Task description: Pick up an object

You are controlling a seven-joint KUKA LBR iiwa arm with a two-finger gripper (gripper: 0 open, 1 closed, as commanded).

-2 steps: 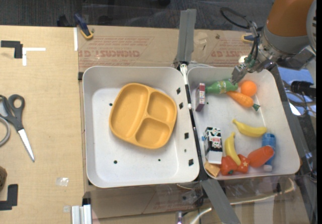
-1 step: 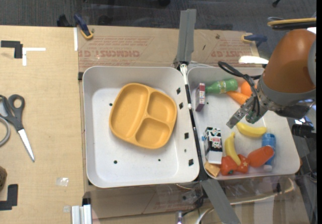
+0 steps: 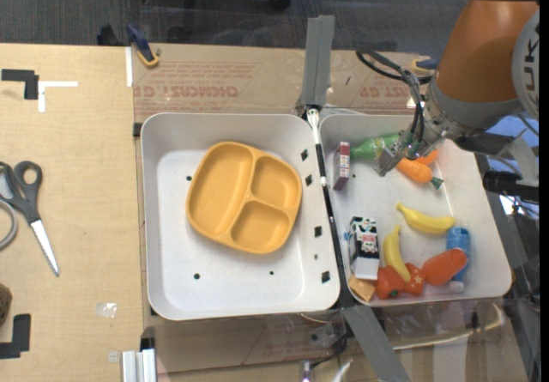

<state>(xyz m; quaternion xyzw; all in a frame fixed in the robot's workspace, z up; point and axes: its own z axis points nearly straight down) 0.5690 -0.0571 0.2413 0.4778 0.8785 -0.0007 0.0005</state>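
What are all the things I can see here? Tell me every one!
divided plate: 1, yellow-orange, left bin
bins: 2, white, side by side
toy bananas: 2, yellow, right bin
toy carrot: 1, orange, right bin, by the gripper
green toy: 1, right bin, far end
milk carton: 1, white and black, right bin
small box: 1, pinkish, right bin's left wall
red-orange toys: near corner, count unclear
blue item: 1, beside them
scissors: 1, grey, left bench
arm: 1, orange band
gripper: 1, over right bin

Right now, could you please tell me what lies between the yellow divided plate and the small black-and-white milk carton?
In the camera view, the bins' meeting white walls lie between the yellow divided plate and the black-and-white milk carton, plus bare white floor.
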